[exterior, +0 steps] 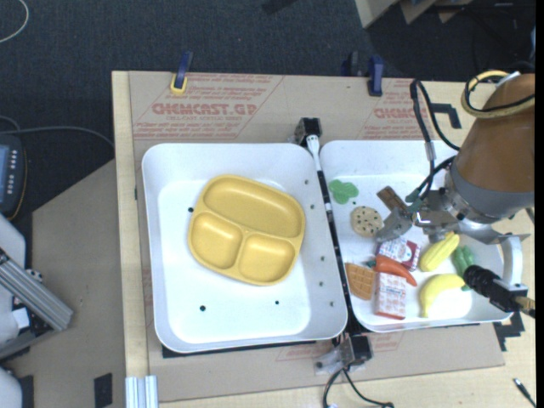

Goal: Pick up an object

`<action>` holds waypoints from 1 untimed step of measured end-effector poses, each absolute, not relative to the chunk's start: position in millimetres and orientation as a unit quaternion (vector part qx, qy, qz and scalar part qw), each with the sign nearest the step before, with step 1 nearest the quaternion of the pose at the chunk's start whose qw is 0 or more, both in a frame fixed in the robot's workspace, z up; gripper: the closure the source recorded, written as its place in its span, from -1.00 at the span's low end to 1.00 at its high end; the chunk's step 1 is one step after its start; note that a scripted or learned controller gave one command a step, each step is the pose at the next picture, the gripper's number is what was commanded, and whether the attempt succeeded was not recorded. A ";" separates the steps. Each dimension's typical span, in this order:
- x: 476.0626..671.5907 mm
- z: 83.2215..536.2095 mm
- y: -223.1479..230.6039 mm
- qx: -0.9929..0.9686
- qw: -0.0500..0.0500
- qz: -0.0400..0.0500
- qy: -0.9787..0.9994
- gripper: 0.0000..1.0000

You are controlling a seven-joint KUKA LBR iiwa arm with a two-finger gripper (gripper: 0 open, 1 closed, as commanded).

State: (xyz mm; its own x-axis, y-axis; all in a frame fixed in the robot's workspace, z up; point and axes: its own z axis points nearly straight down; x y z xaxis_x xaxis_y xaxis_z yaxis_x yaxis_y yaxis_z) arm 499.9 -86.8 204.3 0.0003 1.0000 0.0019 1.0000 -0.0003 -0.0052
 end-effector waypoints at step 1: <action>497.6 141.5 -91.1 -0.708 0.004 0.002 -0.707 -1.00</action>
State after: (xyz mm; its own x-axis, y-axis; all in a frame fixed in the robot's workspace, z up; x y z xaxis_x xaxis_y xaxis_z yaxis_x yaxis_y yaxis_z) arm 497.6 -91.1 141.5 0.0015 1.0000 0.0023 1.0000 -0.0015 -0.0085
